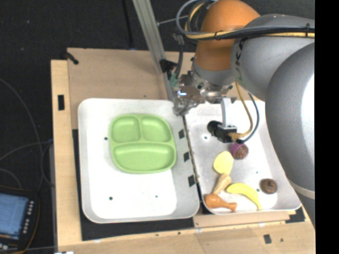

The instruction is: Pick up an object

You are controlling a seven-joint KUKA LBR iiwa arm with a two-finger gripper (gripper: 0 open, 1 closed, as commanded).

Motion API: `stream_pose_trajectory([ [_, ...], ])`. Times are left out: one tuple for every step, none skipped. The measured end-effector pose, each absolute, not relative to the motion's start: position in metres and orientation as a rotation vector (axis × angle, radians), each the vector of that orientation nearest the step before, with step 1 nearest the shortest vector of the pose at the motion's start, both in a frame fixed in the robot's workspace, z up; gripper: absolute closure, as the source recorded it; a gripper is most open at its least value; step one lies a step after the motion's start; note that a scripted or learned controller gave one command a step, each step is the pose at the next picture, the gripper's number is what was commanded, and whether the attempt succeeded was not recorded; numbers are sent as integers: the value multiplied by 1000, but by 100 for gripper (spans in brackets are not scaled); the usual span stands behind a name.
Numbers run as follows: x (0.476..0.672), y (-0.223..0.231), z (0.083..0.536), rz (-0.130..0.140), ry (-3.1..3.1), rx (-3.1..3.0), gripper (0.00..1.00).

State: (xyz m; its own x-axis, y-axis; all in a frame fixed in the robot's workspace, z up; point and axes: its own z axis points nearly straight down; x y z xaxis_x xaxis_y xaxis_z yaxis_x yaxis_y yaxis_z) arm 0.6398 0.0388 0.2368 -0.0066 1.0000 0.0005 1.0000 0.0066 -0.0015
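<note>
My gripper point(183, 103) hangs over the far left corner of the right bin point(275, 157), close to the divider between the two bins. Nothing shows between its fingers. Toy foods lie in the near half of that bin, all well apart from the gripper. They are a purple round piece point(240, 151), a pale yellow piece point(223, 163), a yellow banana point(246, 194), a small brown ring point(268, 186) and an orange drumstick point(220, 201).
A green divided plate point(143, 143) lies in the left bin point(98, 194), toward its far side. A slanted metal post point(148, 30) rises behind the bins, just left of the wrist. The grey arm covers the right bin's far right corner.
</note>
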Motion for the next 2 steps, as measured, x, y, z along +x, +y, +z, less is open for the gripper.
stream_pose_trajectory([
  [624, 86, 232, 0, -2228, -2213, 100],
  [625, 83, 232, 0, -2223, -2219, 0],
])
